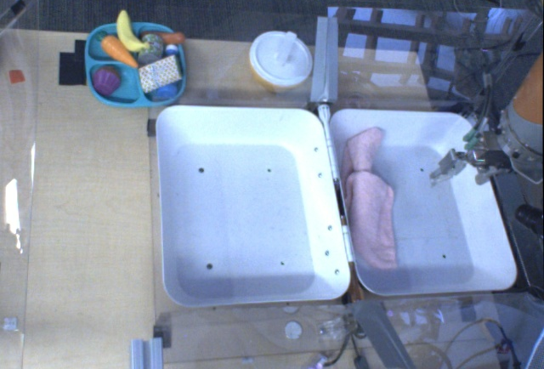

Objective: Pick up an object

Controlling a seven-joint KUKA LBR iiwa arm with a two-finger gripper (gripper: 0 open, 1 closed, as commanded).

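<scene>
Camera view, from above at a slant: a pale wooden desk (76, 206) carrying two shallow white bins side by side. Left bin (246, 206): white floor with a few small dark dots, nothing lying in it. Right bin (442, 274): one pink cloth (371, 210), crumpled and folded lengthwise, lying along the bin's left wall from near the far edge to near the front edge. Tool (450, 165): at the right side of the right bin, near its right rim, well apart from the pink cloth; whether its fingers are apart or together cannot be told at this size, and nothing is seen between them. Behind the left bin, on the desk: a blue divided tray (96, 93) holding toy food, including a yellow banana (129, 33), an orange carrot (118, 50) and a purple piece (106, 80); beside it to the right, a white lidded cup on a yellow base (281, 59). A small black square (71, 68) lies just left of the tray. No brand, label or writing can be read anywhere.
</scene>
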